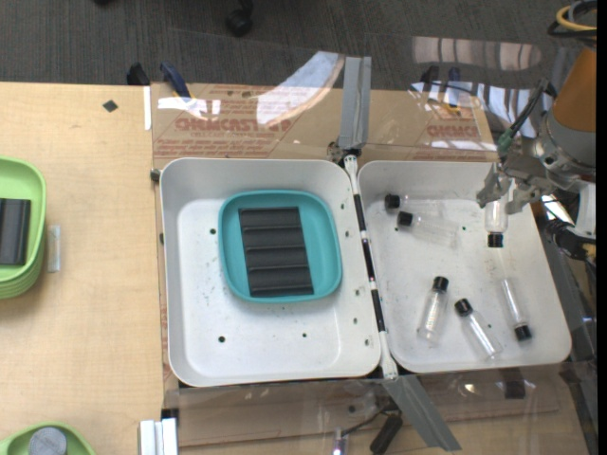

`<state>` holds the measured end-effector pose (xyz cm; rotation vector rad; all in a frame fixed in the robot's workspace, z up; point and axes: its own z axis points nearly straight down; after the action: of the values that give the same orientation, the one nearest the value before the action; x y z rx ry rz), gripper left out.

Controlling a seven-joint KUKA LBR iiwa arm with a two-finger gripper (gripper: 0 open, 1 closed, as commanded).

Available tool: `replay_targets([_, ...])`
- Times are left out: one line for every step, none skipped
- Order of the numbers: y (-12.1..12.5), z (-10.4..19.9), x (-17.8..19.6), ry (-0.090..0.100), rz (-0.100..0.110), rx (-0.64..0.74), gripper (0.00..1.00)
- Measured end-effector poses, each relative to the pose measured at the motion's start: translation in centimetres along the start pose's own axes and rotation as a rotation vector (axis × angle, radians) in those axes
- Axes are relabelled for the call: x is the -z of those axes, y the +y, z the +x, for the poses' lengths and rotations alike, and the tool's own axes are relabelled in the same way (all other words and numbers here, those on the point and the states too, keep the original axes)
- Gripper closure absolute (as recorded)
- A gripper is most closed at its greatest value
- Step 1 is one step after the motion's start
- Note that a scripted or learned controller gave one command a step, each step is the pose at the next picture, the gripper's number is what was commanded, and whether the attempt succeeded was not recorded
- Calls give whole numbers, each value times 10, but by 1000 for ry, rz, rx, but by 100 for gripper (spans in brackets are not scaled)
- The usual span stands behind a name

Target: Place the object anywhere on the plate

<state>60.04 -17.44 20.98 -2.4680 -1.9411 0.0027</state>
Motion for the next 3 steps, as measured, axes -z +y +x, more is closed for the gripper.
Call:
replay_targets([0,0,0,0,0,0,0])
replay_targets([11,-39,80,-2,-1,-95,0])
replay_targets([38,-32,172,-2,0,-155,0])
